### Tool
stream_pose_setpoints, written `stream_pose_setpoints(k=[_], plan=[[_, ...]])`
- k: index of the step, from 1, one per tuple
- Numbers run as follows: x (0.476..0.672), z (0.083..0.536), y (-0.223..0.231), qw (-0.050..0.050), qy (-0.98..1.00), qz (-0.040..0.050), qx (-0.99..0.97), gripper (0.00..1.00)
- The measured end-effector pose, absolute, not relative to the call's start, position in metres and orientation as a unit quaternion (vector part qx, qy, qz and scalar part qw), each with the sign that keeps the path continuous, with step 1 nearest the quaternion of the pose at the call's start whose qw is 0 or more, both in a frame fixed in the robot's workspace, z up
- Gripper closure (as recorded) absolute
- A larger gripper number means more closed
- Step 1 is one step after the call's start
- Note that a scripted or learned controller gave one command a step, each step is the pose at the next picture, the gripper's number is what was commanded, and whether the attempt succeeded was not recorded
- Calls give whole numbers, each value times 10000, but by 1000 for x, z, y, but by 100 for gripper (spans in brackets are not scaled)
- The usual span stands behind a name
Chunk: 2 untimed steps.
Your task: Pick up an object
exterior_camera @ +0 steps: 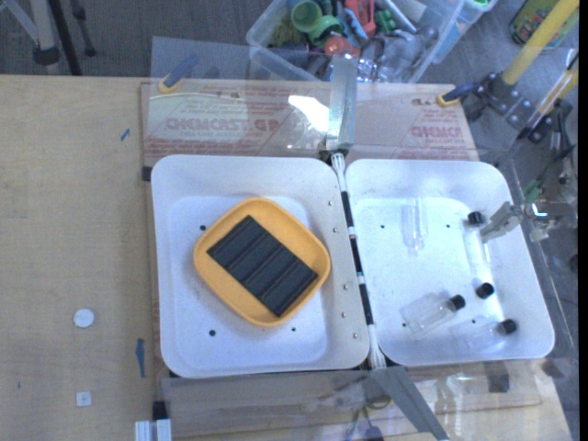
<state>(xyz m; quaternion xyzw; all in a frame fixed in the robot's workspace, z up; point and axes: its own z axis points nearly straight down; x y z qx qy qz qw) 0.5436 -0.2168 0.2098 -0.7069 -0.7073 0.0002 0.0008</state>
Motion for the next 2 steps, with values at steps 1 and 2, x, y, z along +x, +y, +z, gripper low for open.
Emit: stream_pose_setpoints(k=[1,2], plan=[[511,184,-119,13,-7786,1,-6275,0],[576,217,-144,-28,-8337,-8,-5521,0]])
